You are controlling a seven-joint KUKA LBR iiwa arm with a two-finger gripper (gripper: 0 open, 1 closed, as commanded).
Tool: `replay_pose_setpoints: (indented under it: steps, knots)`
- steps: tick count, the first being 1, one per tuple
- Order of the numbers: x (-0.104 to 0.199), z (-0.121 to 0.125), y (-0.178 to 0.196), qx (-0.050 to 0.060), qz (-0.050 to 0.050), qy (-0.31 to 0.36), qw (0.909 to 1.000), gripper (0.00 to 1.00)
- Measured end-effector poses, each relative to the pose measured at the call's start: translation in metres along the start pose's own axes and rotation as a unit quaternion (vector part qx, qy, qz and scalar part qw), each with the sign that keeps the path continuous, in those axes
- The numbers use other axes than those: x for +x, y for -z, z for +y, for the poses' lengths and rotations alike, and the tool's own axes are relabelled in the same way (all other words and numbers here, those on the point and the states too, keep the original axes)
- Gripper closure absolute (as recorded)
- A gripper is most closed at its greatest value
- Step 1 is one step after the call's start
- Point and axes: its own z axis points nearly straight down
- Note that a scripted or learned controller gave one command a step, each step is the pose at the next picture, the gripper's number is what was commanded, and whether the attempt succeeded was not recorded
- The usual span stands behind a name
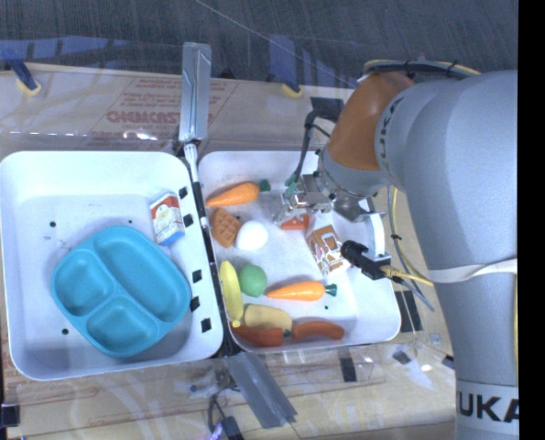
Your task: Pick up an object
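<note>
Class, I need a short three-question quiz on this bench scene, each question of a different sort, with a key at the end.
1. True or false: the blue divided plate lies in the left bin.
2. How many carrots lie in the right bin?
3. The gripper hangs over which bin? A. left B. right

Key: 1 true; 2 two; 3 B
</note>
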Motion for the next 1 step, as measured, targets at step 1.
replay_pose_setpoints:
  steps: [1]
  knots:
    - [0.1048, 0.0199, 0.0959, -0.005, -0.001, 0.145, 0.9894, 1.0]
